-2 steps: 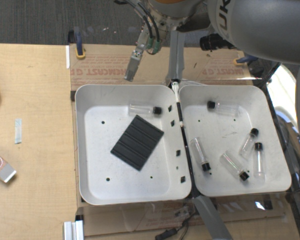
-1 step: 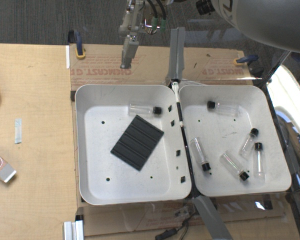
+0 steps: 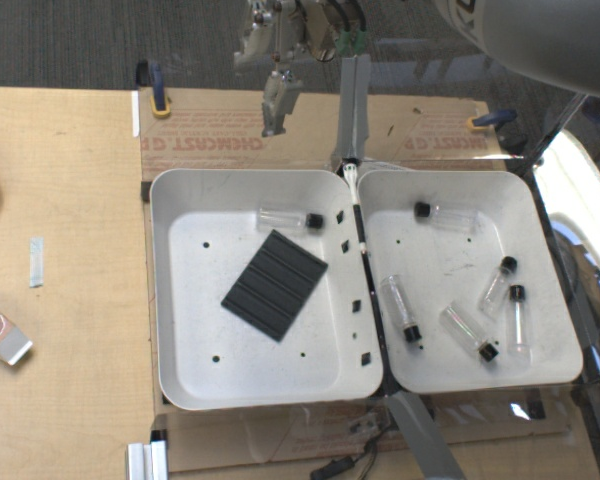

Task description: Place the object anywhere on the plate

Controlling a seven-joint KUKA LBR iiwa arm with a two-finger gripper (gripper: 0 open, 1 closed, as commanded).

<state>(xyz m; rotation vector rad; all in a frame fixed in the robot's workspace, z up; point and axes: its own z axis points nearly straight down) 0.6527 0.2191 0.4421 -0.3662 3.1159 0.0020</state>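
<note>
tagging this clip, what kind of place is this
Probably a robotics lab test bench: two white bins clamped to a cardboard-covered table, clear vials scattered in them, and a robot arm hanging above.

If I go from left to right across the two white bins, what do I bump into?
Black ridged plate → clear tube beside it → tube by the divider → tube at the back → three tubes clustered at the right.

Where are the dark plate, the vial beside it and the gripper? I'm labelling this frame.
Dark plate [image 3: 275, 284], camera view, centre of its ribbed top.
Vial [image 3: 290, 218], camera view, clear body near its black cap.
Gripper [image 3: 274, 120], camera view, lower tip of its fingers.
</note>
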